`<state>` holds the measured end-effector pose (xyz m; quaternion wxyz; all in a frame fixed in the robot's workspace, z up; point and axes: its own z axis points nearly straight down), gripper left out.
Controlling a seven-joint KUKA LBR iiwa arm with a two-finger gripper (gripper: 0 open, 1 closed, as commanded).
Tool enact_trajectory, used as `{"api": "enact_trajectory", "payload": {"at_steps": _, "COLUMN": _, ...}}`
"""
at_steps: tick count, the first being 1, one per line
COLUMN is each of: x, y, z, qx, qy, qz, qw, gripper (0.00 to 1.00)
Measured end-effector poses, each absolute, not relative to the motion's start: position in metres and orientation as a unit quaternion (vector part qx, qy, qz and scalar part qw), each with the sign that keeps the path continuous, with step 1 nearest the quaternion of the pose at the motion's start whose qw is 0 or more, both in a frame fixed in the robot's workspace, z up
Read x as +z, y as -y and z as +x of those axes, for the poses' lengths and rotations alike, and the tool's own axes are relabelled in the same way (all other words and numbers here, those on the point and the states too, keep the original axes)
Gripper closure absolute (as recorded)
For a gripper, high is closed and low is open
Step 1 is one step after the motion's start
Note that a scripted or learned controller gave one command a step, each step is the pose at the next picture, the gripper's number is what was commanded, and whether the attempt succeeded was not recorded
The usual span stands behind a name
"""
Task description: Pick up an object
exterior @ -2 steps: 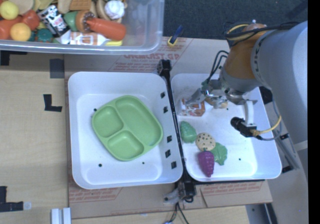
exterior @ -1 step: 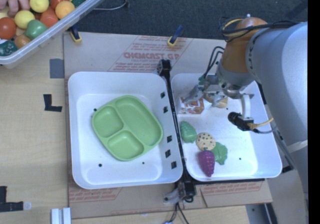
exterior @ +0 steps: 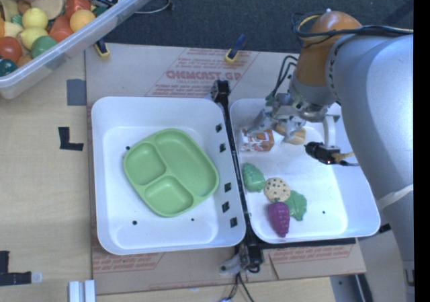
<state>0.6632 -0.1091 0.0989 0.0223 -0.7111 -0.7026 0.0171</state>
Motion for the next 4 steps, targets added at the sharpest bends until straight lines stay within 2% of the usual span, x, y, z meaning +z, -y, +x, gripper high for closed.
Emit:
{"api": "enact_trajectory", "payload": {"at_steps": 1, "x": 0.0986, "y": 0.1085, "z": 0.6633, "qx": 0.0173, "qy": 0.702, "qz": -0.712, "qw": 0.02, "gripper": 0.0}}
{"api": "enact_trajectory", "payload": {"at_steps": 3, "x": 0.0982, "y": 0.1124, "z": 0.6639, "qx": 0.0144, "qy": 0.703, "qz": -0.711, "qw": 0.023, "gripper": 0.0}}
{"api": "enact_trajectory", "payload": {"at_steps": 4, "x": 0.0984, "y": 0.1081, "z": 0.6635, "qx": 0.0168, "qy": 0.702, "qz": -0.712, "qw": 0.019, "gripper": 0.0}}
